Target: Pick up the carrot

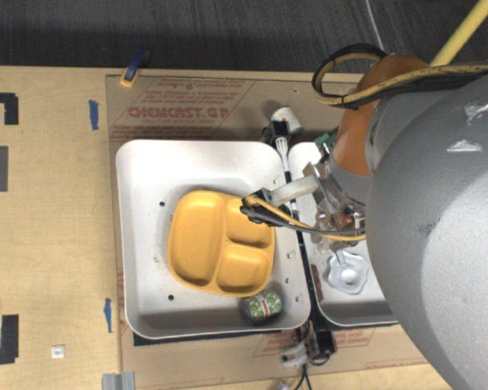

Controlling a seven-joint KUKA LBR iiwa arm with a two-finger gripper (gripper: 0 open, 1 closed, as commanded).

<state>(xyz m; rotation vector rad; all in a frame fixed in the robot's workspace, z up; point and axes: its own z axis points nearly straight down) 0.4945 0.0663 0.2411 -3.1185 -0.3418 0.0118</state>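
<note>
My gripper [338, 216] hangs low over the left part of the right bin [351, 314], just past the wall between the two bins. The grey arm and its orange band cover most of that bin and hide what lies under the gripper. Just below the gripper, on the bin floor, sits a clear, whitish plastic thing [346, 271].
In the left bin [142, 218] lies a yellow divided plate [220, 242], and a small green can [261, 306] rests against the bin's front wall. A white bottle-like thing [283, 124] lies at the far end of the wall between the bins.
</note>
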